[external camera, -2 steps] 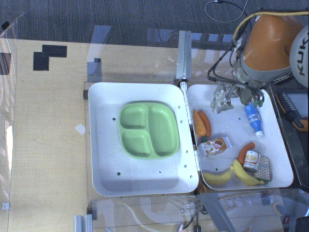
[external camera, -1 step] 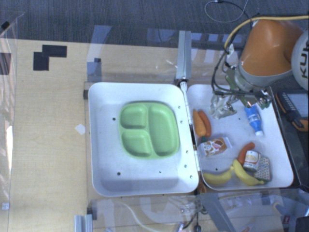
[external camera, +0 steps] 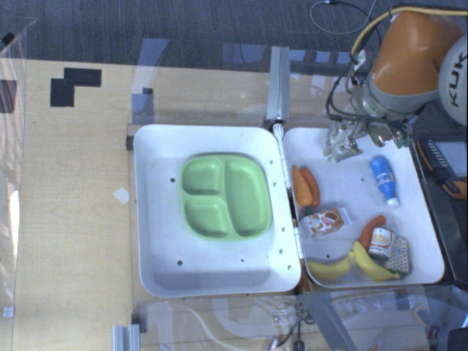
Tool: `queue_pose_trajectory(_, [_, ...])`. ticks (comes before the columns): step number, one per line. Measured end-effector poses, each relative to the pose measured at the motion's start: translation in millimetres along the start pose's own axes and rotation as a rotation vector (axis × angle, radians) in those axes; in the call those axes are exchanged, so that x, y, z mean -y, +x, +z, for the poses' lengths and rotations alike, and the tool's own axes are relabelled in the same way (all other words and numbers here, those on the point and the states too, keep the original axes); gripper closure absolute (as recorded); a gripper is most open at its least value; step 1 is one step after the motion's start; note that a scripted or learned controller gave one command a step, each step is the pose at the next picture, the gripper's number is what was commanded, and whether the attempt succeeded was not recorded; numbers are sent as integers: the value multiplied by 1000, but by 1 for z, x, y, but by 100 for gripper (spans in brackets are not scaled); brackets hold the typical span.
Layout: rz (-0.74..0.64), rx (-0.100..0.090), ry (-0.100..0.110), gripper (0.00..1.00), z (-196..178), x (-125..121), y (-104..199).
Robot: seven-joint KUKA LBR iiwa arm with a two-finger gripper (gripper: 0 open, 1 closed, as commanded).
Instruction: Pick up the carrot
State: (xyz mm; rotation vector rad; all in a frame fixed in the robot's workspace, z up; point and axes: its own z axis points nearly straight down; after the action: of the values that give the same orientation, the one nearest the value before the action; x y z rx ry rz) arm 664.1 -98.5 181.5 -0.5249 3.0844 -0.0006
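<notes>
Bananas [external camera: 351,265], bottom edge, well beyond my gripper [external camera: 341,146]. Fingers: slightly parted, holding nothing. Carrot [external camera: 300,187]: just below-left, against bin wall; approach lengthwise, straddle its middle.

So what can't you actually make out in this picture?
- Pincer: too small and blurred to judge its opening.
- Small packet: label too blurred to read.
- Sausage: lower end hidden under a can.
- Arm: cut off by the right edge.
</notes>
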Motion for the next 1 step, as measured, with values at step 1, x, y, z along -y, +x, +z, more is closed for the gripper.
queue_pose_trajectory(1, [-321, 0, 0, 100, -26, 12, 24])
